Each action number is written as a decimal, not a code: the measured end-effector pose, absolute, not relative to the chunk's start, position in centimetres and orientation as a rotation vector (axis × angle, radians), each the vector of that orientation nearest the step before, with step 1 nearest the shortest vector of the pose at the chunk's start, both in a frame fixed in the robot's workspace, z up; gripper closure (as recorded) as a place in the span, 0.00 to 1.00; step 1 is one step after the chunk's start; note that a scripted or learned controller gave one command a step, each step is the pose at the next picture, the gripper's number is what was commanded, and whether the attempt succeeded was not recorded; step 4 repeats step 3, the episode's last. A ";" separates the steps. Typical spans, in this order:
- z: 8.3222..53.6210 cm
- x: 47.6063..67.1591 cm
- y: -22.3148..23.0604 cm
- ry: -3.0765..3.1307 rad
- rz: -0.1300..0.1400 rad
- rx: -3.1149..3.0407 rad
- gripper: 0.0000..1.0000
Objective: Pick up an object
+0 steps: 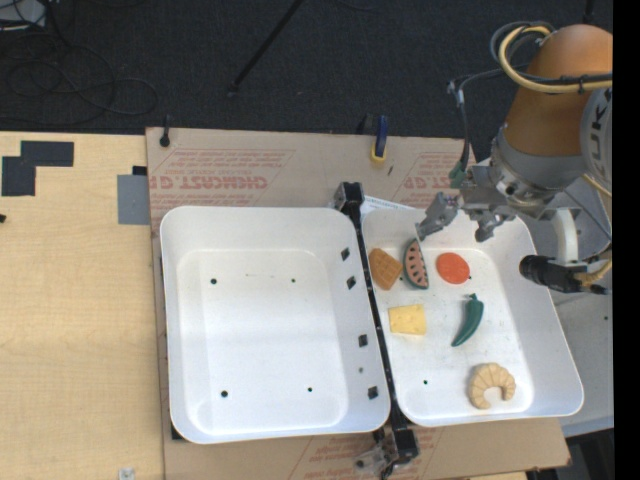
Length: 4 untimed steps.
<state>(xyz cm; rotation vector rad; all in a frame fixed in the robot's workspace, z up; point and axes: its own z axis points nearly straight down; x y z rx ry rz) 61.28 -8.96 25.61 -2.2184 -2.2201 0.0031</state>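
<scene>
We are seeing a flat round red toy tomato slice point(453, 268) lying in the right white plastic bin point(545, 368), next to a red and green watermelon slice point(416, 264). The grey two-finger gripper point(462, 222) is hanging just above them with its fingers apart, holding nothing. Nearby are lying a yellow cheese block point(406, 320), a green pepper point(468, 320) and a tan croissant point(491, 384).

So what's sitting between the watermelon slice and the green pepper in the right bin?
In the camera view, the red tomato slice lies between the watermelon slice and the green pepper, just above the pepper's tip; the rest is bare bin floor.
</scene>
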 end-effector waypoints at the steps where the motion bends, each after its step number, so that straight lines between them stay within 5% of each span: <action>1: 9.3 63.9 -8.4 -2.221 0.003 -2.216 0.00; 2: 11.4 64.1 -8.7 -2.221 -0.002 -2.226 1.00; 3: 19.1 55.9 -2.9 -2.222 0.000 -2.213 1.00; 4: 19.1 55.9 -2.9 -2.222 0.000 -2.213 1.00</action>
